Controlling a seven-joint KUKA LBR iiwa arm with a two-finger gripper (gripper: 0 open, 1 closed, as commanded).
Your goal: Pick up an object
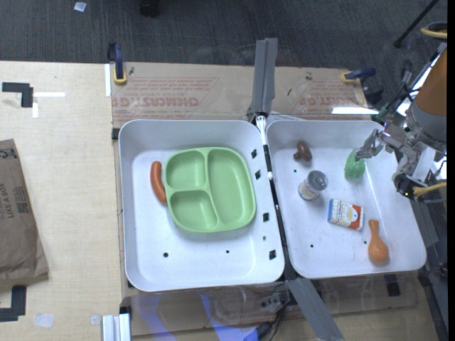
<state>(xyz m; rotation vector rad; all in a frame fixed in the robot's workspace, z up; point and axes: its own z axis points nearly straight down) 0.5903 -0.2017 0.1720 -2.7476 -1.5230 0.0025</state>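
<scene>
Gripper (pixel 371 146): at the right bin's (pixel 398 261) far right edge, just beside the green toy (pixel 355 166); whether it is open or closed I cannot tell.
Held: nothing visibly between the fingers.
Right bin: green toy, brown lump (pixel 303 151), can (pixel 313 185), carton (pixel 345 214), orange gourd (pixel 377 246), all lying on the floor.
Left bin (pixel 142 261): green tray (pixel 211 188), sausage (pixel 158 181).
Progress: judged early; approach made, grasp and lift left.
Likely target: green toy, nearest the gripper.
</scene>
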